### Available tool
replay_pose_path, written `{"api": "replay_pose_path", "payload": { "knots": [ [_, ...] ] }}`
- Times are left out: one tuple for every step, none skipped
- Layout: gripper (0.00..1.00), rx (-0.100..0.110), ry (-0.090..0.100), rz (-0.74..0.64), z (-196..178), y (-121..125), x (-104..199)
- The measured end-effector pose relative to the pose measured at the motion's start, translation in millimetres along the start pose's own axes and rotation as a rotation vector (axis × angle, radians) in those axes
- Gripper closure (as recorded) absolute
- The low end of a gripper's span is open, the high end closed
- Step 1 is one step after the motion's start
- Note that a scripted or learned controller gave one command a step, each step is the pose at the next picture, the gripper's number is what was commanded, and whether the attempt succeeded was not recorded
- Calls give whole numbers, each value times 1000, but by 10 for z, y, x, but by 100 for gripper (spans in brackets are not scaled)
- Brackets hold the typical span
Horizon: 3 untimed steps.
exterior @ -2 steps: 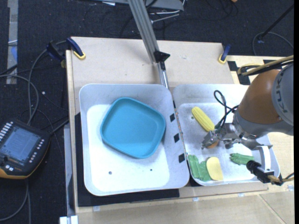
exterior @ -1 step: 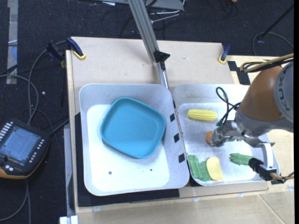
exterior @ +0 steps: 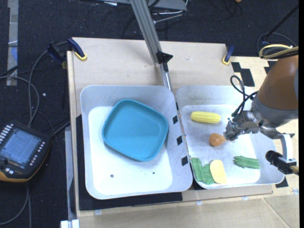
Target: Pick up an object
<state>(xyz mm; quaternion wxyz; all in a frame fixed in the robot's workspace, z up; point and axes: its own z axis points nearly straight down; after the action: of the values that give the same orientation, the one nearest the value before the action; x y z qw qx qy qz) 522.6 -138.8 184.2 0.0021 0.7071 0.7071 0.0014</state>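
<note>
I am looking down at a slant on a pale surface [exterior: 118,63] that is carrying 2 shallow white bins side by side. The left bin [exterior: 95,175] is holding a square blue plate [exterior: 135,129] with rounded corners, sitting tilted a little toward the upper middle of that bin. The right bin [exterior: 190,96] is holding 5 small things. A yellow corn cob [exterior: 205,118] is lying flat near the upper middle. A small orange-brown rounded piece [exterior: 217,139], smooth and slightly egg shaped, is lying near the middle of this bin, below the corn cob and apart from it. A green leafy piece [exterior: 246,162] is lying toward the lower right. At the lower left, a green ridged piece [exterior: 201,170] and a pale yellow oval piece [exterior: 218,171] are lying touching each other, close to the bin's edge.

My arm [exterior: 280,96], grey with an orange band, is reaching in from the right over the right bin. My tool [exterior: 231,130] is hanging just beside the orange-brown piece, on its right, at or very near its edge. I cannot tell how the tool is set. A slanted metal pole [exterior: 147,25] is rising from the back of the surface, and a handheld control pad [exterior: 21,151] is lying on the dark floor at the left.
</note>
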Motion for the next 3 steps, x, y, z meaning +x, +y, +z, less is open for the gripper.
{"api": "replay_pose_path", "payload": {
  "knots": [
    [100,1,0,0,-434,-1,-55],
    [100,0,0,-1,-918,90,-4],
    [100,6,2,-4,-813,287,500]
  ]
}}
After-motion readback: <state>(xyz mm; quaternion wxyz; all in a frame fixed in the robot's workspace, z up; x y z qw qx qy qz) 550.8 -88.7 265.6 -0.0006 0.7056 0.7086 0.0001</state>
